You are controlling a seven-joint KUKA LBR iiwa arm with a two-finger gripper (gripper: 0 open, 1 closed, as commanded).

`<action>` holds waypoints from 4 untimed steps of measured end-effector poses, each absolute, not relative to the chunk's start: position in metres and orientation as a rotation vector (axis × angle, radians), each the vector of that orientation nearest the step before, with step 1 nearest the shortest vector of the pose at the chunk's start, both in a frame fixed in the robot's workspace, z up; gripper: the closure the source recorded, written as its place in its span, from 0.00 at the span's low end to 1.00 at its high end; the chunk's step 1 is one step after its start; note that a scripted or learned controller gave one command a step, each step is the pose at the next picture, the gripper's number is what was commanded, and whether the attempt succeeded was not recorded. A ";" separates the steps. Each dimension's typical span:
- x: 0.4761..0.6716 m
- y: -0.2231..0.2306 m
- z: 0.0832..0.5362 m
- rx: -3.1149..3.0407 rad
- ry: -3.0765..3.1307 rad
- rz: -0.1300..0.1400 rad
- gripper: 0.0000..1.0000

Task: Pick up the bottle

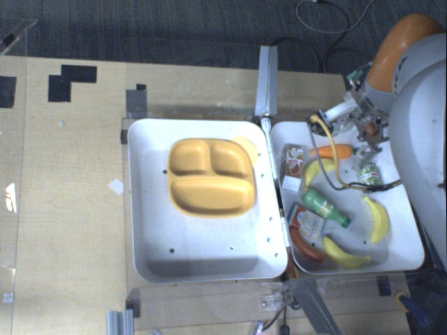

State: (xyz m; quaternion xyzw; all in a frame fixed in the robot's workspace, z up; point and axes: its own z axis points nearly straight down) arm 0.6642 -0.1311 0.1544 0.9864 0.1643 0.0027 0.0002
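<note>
Gripper [368, 142] hangs low over the far part of the right bin [412, 257], beside a carrot [331, 151] and above a small crumpled wrapper [369, 172]; whether it is spread or closed I cannot tell, and nothing visibly sits in it. A yellow cable [328, 160] loops down from the wrist across the bin.

The green bottle [324, 209] lies on its side near the middle of the right bin, cap end pointing toward the near right, resting partly on a red packet [304, 230] with bananas [343, 252] just beside it. It is well apart from the gripper. The left bin [140, 208] carries a yellow sectioned tray [211, 176].

To do this step well, I judge the arm should travel toward the near left, turn the wrist so the closing line crosses the bottle's short width, and descend on the body's middle, clear of the nearest banana and the cable
</note>
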 end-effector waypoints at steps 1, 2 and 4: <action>0.613 -0.089 0.088 3.119 0.378 0.014 0.00; 0.579 -0.115 0.089 3.124 0.318 0.015 0.00; 0.645 -0.079 0.187 3.119 0.376 0.009 0.00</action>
